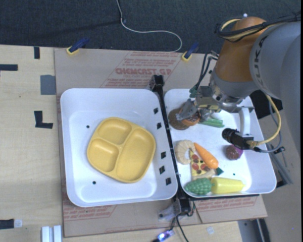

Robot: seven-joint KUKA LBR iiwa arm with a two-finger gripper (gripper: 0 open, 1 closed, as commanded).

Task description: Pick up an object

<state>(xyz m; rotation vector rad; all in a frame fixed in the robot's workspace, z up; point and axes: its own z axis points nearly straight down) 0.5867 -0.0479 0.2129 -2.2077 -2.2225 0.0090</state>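
My gripper hangs low over the back left part of the right bin, right above a brown round food item by the bin's left wall. Its fingers are hard to make out against that item. A green bean-like piece lies just to its right. Nearer the front lie a beige pastry, an orange carrot, a pizza slice, a green vegetable and a yellow corn-like piece. A dark purple item sits at the right.
The left bin holds a yellow divided plate. A black divider runs between the bins. The grey arm with its orange band reaches in from the upper right, and a black cable part hangs over the right bin.
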